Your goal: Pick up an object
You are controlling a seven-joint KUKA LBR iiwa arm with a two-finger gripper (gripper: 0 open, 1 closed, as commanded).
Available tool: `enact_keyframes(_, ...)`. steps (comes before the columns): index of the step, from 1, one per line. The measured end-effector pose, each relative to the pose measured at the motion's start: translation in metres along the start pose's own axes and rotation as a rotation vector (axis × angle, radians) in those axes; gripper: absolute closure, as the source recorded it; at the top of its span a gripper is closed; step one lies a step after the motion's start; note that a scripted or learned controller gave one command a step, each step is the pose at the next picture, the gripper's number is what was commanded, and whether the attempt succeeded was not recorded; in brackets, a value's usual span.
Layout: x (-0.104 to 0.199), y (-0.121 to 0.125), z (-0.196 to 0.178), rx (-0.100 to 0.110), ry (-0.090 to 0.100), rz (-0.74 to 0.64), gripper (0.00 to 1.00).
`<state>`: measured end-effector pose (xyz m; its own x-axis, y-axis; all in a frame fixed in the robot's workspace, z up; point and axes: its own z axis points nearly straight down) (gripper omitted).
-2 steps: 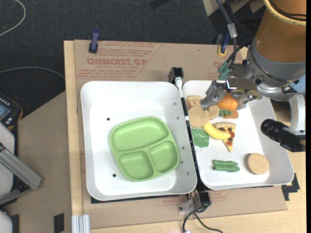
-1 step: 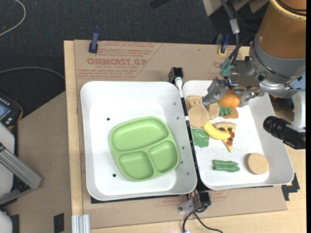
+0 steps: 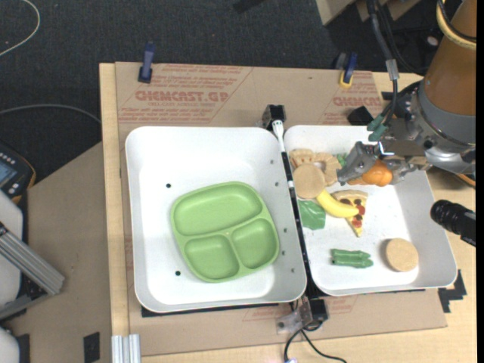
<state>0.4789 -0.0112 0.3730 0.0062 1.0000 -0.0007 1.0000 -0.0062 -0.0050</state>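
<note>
The right bin (image 3: 427, 203) holds several toy foods. Among them are a yellow banana (image 3: 335, 203), a pizza slice (image 3: 357, 205), a green pod (image 3: 352, 259), a tan round biscuit (image 3: 399, 254), a green leaf piece (image 3: 311, 215), a tan bun (image 3: 308, 181) and bread pieces (image 3: 303, 157). My gripper (image 3: 354, 165) hangs low over the bin's back part, tilted toward the left. A small orange fruit (image 3: 378, 176) lies just to its right, partly hidden by the wrist; whether the two touch is unclear.
The left bin (image 3: 144, 203) holds a green divided plate (image 3: 224, 231). A black hinge strip (image 3: 290, 187) runs between the bins. A black cylinder (image 3: 456, 219) pokes in over the right bin's right rim. Blue clamps (image 3: 146, 64) (image 3: 348, 70) stand on the board behind.
</note>
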Motion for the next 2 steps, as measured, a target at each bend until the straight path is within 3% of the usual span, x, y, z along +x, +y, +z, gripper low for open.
enact_keyframes(1, 0.003, 0.000, 0.006, -0.002, 0.001, -0.005, 1.00)
enact_keyframes(2, 0.063, 0.000, 0.005, -0.005, 0.001, -0.012, 1.00)
